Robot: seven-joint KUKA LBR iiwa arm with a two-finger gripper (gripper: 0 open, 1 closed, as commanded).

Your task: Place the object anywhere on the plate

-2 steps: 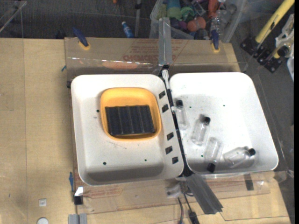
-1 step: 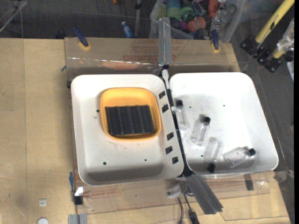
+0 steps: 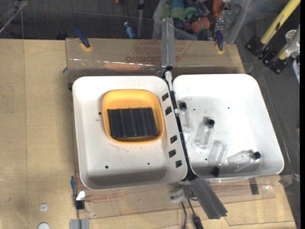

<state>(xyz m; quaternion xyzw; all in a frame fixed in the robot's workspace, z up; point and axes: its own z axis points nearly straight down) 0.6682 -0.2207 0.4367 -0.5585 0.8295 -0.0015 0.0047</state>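
Overhead, 4 vials (image 3: 204,130) lie beside plate (image 3: 132,115).

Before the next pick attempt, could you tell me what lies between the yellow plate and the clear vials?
In the camera view, the bins' adjoining rims with black markers separate the yellow plate from the clear vials.

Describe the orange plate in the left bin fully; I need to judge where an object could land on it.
The orange rounded-square plate, plastic by its look, lies flat in the left shallow white bin, toward the bin's middle and back. It has a raised, glowing rim and a shallow well. A dark ribbed rectangular block lies in the well, covering most of it and reaching the front rim. Bare orange shows mainly along the back and left.
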